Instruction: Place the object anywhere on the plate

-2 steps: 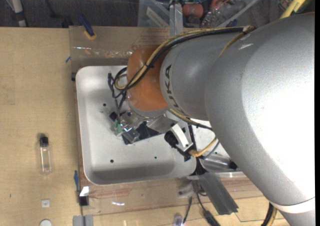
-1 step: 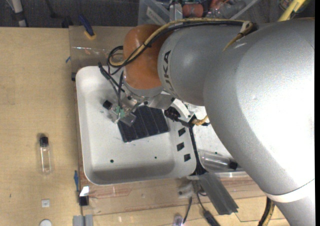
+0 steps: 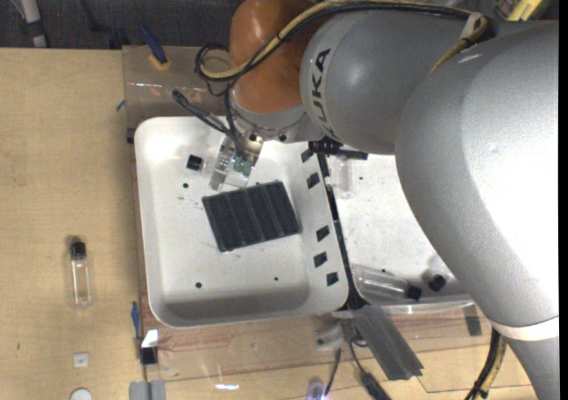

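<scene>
Across the right half of the view, the grey arm point(image 3: 426, 114) with its orange band covers most of the right bin point(image 3: 390, 239) and the far rim of the left bin point(image 3: 169, 239). On its casing, running sideways, the letters "KUKA" can be read. Below the wrist the jaws point(image 3: 232, 164) reach down over the left bin's floor, just above the far edge of a dark ribbed plate point(image 3: 252, 214) lying flat there. Whether the jaws are apart or together cannot be told; something small with a green tint sits at their tip, too blurred to identify. A small black piece point(image 3: 193, 161) lies just left of them. On the desk point(image 3: 62, 168) at left lies a clear vial point(image 3: 80, 272).
</scene>
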Controlling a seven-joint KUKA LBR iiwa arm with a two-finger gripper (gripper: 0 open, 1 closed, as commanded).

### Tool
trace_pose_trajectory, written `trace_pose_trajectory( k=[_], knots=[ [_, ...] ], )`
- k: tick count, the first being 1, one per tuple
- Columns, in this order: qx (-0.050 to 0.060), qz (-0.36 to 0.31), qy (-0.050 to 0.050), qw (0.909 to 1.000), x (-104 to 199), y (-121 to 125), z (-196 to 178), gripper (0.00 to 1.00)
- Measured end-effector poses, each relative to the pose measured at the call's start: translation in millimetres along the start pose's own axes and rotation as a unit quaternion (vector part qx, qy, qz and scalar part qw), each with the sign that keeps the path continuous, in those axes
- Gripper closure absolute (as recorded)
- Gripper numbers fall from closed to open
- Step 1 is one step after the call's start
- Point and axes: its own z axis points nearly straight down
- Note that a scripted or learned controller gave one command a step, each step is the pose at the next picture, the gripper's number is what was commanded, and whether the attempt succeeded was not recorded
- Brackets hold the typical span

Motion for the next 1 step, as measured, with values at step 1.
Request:
trace_pose_trajectory(
  k=[1],
  knots=[
    [0.0, 0.073, 0.0, 0.9973, 8.8, 27.0, 48.7, 1.0]
  ],
)
